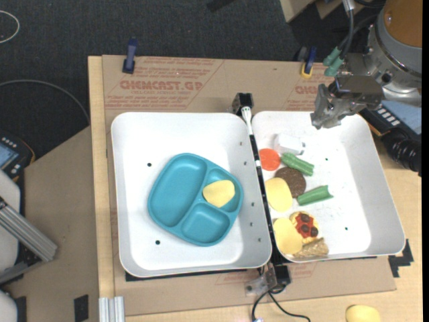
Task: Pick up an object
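Note:
My gripper [328, 116] hangs over the far edge of the right bin [362, 180], up and to the right of the toy food. Just below and left of it lies a small white block [291, 142]. Beyond that, running toward the bin's near edge, lie an orange-red disc [269, 158], a green stick [297, 164], a brown round patty [293, 178], a pale yellow piece [279, 194], a second green stick [314, 194], a pizza slice [307, 225] and a tan cracker [312, 249]. I see nothing held in the gripper.
The left bin [134, 153] holds a teal divided plate [181, 200] with a yellow piece [218, 192] in one compartment. A black divider clip [242, 103] sits between the bins. Blue clamps [130, 56] pin the cardboard base. A yellow object [362, 312] lies off the bench at bottom right.

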You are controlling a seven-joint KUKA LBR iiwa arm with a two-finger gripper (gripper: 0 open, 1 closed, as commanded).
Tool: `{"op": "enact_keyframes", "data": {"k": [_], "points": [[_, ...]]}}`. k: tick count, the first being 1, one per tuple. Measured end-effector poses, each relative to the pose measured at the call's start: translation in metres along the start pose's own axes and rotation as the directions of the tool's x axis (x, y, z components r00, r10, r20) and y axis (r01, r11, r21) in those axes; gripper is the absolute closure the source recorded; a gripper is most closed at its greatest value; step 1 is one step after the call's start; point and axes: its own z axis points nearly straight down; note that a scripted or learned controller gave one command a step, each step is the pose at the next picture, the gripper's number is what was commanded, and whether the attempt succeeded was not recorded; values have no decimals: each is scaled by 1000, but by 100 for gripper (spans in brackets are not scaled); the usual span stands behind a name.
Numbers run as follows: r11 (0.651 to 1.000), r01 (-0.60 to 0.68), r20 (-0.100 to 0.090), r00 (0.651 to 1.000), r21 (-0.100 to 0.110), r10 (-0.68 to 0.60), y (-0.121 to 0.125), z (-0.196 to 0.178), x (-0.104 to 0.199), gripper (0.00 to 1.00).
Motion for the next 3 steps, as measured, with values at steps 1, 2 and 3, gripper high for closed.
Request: {"op": "enact_keyframes", "data": {"k": [1,2,3], "points": [[999,4,3,1000,38,-4,-6,156,-5,100],[1000,13,-1,1000,18,-13,-4,124,49,100],[1000,7,1,1000,17,-7,-3,114,46,100]]}}
